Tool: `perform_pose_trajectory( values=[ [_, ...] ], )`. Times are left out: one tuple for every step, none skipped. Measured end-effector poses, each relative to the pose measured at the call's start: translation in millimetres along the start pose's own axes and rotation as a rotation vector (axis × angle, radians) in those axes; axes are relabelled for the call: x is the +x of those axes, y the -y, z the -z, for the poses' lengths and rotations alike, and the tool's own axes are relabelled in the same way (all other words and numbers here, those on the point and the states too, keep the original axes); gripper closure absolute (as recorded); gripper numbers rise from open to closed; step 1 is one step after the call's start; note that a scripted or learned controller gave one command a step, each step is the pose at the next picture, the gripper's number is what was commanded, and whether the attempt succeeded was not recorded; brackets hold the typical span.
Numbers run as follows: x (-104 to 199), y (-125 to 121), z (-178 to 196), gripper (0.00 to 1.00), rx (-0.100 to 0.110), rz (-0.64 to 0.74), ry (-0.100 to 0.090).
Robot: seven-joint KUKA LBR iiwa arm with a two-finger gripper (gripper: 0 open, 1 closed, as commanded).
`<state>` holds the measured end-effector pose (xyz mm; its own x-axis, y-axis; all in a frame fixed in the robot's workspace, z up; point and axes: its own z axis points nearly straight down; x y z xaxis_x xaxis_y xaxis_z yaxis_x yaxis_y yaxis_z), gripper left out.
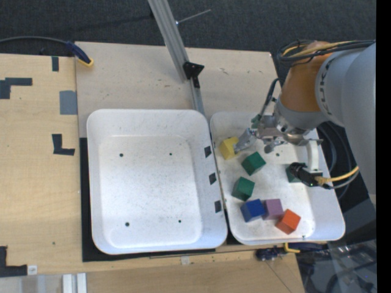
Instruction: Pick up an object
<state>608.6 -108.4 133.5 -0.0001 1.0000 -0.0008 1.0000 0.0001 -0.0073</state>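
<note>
Nearest in the right bin lie an orange block, purple block and blue block, then two green blocks. Farthest, the yellow block sits just beside the gripper; whether it is spread or closed, I cannot tell. The blocks look small, light and rigid, best pinched across flat opposite faces.

Left bin: white, flecked with fine dark specks and four dark dots.
Right bin: white.
Yellow block: yellow.
Upper green block: dark green.
Lower green block: dark green.
Blue block: blue.
Purple block: muted purple.
Orange block: orange-red.
Arm: grey, with an orange band above the wrist.
Gripper: grey metal with dark parts.
Bench top: pale wood, marked with dark grey tape pieces.
Mat under the bins: black.
Slanted rail: silver-grey, with a black clamp.
Clip at the bench's upper left: blue and yellow.
</note>
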Motion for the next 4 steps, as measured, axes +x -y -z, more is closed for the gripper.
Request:
perform_pose_trajectory(
  values=[
    [2,-2,13,1.0,-0.005,0.003,-0.001],
    [7,-11,64,1.0,-0.012,0.002,-0.001],
    [8,-12,102,1.0,-0.011,0.001,0.0],
    [60,-6,111,1.0,-0.007,0.006,-0.003]
  ],
)
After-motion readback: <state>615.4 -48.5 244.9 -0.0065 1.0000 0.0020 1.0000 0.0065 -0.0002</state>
